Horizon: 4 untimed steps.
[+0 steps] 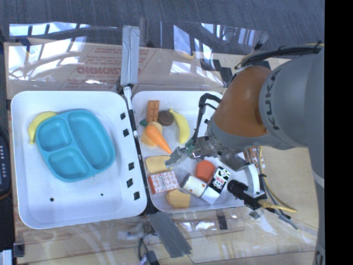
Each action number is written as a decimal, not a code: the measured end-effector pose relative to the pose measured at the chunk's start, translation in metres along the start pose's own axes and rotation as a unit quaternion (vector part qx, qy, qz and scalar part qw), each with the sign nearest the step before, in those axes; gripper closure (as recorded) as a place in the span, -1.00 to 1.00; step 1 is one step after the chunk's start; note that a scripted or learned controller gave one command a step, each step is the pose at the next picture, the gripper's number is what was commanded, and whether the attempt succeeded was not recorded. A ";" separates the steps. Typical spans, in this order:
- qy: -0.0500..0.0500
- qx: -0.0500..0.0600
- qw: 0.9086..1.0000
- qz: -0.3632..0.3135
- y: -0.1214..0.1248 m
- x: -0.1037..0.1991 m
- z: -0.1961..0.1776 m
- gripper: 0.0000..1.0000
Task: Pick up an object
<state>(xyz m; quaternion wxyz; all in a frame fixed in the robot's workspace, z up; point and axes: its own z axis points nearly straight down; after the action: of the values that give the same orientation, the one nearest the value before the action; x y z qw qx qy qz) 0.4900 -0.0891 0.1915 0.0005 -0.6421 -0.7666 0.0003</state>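
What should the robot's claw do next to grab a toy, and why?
Probably ease straight down a little. The gripper hangs in the right bin, just above the yellow block and beside the carrot, with nothing between its fingers. Lowering onto the block looks like the nearest chance to pick something up.

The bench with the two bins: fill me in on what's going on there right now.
A grey arm reaches in from the right over the right bin, which holds toy food. Its tool sits low among the items, near a carrot and a yellow cheese wedge, with a banana just above. Nothing can be seen between its fingers, so no pick is confirmed. The left bin holds a blue divided plate with another yellow banana tucked at its upper-left edge.
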 end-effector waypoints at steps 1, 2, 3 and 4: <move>0.000 0.000 0.994 -0.107 0.078 0.018 0.000 -1.00; -0.001 0.000 0.993 -0.114 0.104 -0.055 0.100 -1.00; -0.001 -0.002 0.990 -0.143 0.141 -0.065 0.098 -1.00; 0.000 -0.001 0.989 -0.146 0.141 -0.064 0.088 1.00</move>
<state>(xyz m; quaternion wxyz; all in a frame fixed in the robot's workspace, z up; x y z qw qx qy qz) 0.6401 -0.1269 0.1030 0.0000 -0.5234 -0.8521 -0.0001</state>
